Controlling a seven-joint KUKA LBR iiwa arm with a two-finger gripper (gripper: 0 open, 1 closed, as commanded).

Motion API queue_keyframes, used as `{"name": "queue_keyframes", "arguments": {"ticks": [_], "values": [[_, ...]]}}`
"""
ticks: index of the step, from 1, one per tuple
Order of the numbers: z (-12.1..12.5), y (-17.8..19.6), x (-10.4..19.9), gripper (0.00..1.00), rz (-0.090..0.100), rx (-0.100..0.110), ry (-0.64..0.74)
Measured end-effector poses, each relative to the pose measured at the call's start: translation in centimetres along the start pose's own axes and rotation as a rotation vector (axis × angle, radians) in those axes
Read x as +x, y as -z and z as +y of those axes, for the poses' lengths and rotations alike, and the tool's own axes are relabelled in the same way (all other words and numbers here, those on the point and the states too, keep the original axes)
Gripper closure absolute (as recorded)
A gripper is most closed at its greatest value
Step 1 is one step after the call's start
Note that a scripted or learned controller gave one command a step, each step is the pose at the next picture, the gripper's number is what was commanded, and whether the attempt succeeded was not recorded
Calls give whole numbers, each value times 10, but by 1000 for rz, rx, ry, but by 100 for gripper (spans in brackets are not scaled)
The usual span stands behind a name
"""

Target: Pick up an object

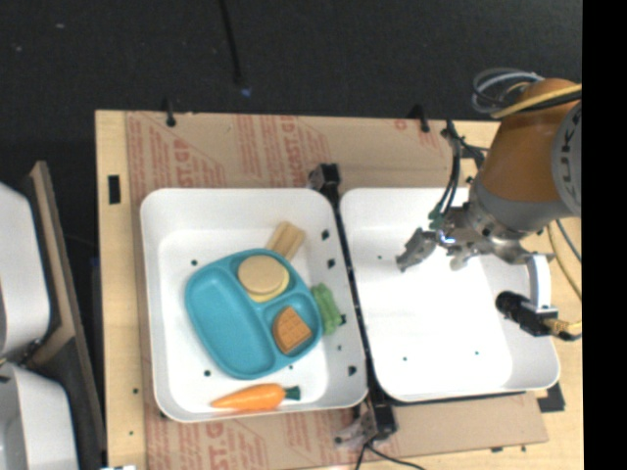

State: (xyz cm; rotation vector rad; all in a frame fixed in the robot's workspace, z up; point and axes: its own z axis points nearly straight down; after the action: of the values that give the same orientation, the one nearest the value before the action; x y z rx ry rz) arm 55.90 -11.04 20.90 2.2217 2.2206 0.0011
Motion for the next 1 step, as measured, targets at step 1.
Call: {"name": "queue_keyframes", "arguments": {"ticks": [1], "values": [[6, -68, -10, 0, 0, 6, -1]]}}
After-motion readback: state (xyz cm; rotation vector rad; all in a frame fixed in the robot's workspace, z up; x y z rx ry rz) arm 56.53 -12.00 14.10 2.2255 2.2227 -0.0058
